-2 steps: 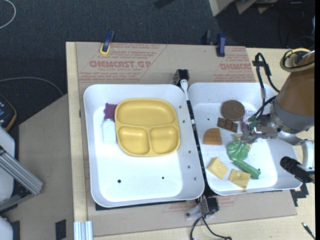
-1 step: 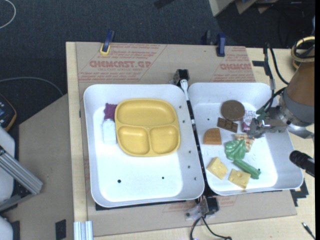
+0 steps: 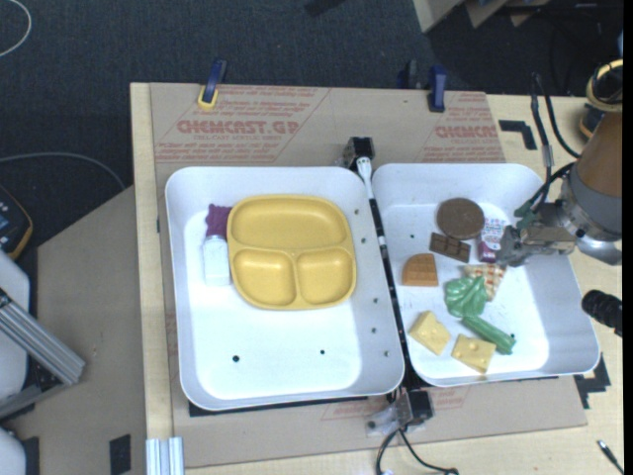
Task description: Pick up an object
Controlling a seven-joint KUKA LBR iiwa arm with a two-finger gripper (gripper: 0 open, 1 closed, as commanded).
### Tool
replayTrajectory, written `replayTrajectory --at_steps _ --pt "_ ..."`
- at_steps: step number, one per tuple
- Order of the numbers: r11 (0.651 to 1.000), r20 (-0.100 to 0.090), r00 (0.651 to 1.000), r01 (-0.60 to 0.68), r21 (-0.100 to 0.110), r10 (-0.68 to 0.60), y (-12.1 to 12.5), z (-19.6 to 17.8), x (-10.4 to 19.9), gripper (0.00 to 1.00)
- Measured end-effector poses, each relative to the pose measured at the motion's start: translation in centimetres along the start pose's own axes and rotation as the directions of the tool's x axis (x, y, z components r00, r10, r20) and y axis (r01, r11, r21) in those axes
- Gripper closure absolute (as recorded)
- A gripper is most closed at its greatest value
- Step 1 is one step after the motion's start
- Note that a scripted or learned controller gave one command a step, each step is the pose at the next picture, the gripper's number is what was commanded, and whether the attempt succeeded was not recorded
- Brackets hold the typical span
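Green leafy toy (image 3: 467,296) lies just below-left of pincer (image 3: 506,252).

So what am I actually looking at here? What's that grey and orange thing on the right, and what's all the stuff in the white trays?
You are looking down at a slant from a single camera fixed above a bench. The grey thing with the orange band is a robot arm reaching in from the right; its gripper hangs over the right bin, low among the items there. Its job is to pick one up. I can't tell whether it has hold of anything.

The right bin holds toy food: a brown round disc, a dark brown block, an orange-brown piece, green vegetable shapes and two yellow cheese wedges. The left bin holds a yellow divided plate with a small white-and-purple item beside it.
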State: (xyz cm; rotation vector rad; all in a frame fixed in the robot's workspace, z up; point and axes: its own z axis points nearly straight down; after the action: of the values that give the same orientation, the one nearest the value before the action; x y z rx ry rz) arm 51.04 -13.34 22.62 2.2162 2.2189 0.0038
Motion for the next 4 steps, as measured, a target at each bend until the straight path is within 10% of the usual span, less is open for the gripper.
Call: replayTrajectory --at_steps 2,4 --pt "1.000 -0.006 1.000 0.005 0.007 -0.005 -0.3 -1.0 11.6 1.00" --pt "1.000 -0.001 1.000 -0.001 0.002 0.001 -0.5 -0.9 12.2 1.00"
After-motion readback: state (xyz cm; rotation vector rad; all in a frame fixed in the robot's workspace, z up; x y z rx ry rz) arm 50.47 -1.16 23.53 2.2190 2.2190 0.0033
